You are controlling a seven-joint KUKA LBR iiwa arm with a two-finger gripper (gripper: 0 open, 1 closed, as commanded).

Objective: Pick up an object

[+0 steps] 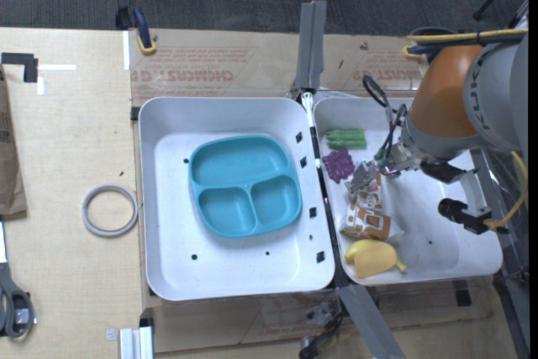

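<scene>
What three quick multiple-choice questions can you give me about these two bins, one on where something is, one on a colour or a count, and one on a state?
1. Where does the blue divided tray lie?
A. in the left bin
B. in the right bin
C. on the wooden bench top

2. How many compartments does the tray have?
A. two
B. three
C. four

3. How does the yellow item in the right bin stand with the arm?
A. lifted above the bin
B. clamped at the wrist
C. lying on the bin floor, apart from the arm

Answers:
1. A, the blue divided tray sits on the floor of the left bin.
2. B, one wide section lies above two smaller ones.
3. C, the yellow item rests near the front corner of the right bin, while the gripper is farther back, over the snack packet.
</scene>
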